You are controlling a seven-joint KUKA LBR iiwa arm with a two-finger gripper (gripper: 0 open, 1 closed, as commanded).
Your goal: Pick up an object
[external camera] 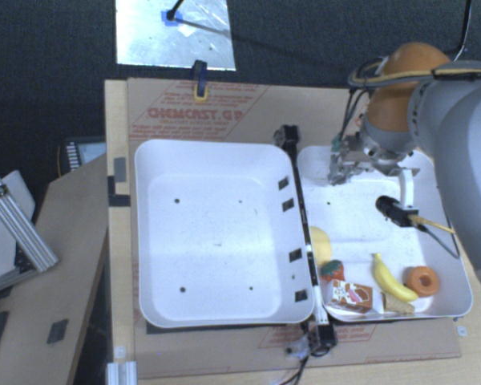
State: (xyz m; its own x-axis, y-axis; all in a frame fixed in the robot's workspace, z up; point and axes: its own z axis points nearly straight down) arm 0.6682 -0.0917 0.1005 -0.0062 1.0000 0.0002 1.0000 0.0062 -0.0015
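The grey KUKA arm with its orange band (401,87) is reaching in over the far edge of the right white plastic bin (457,283), wrist angled downward. Its two-finger gripper (341,171) is hanging above the bin's far left corner, and whether it is open I cannot tell. A yellow banana (391,277) is lying near the bin's near edge, beside an orange ring-shaped toy (422,281).

Red printed lettering on the cardboard sheet (216,107) under the bins, upside down from this view, seemingly "CHEMCAST" with further letters, smaller lines above it too blurred to read, print on the small red packet (351,294) illegible
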